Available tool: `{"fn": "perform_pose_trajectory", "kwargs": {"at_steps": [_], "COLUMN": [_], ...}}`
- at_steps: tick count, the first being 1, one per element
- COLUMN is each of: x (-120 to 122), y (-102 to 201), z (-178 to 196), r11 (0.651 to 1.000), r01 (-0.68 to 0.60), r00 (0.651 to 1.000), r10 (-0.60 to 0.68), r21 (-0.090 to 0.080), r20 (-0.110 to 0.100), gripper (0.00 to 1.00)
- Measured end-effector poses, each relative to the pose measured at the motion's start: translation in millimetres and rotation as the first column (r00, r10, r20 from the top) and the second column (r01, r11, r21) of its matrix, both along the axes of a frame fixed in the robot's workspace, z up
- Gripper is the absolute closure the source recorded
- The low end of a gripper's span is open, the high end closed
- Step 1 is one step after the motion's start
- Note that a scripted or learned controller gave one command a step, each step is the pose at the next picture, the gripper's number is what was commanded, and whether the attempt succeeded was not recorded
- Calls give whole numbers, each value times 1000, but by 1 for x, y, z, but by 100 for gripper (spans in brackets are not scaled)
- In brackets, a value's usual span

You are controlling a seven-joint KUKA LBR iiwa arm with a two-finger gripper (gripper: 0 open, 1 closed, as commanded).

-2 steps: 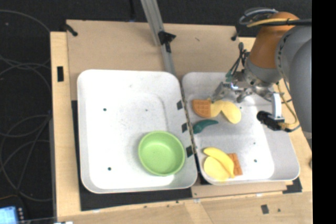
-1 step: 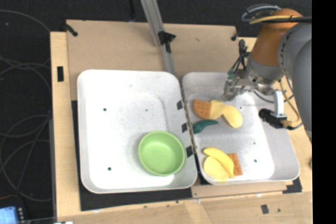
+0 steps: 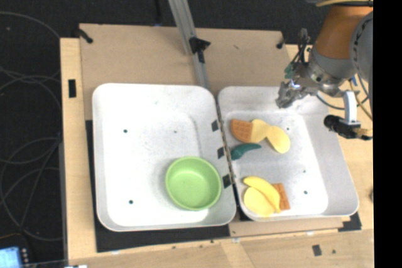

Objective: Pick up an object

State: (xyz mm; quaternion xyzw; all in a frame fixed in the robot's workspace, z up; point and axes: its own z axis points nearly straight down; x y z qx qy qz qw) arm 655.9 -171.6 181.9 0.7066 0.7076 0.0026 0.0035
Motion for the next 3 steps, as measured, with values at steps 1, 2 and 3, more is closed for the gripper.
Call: {"fn": "perform_pose_trajectory", "kwargs": {"at_steps": [1,2,3], "x": [5,6,-9], "y": [-8,-9,48], "z": [56,93,97], "r11": [1000,1000,1000], "r01": [-2,-2,-5], "r00": [1000,1000,1000], "r10": [2,2,5], "r21": [0,0,1], "r20": [-6,-6,-8], "gripper": [100,100,100]}}
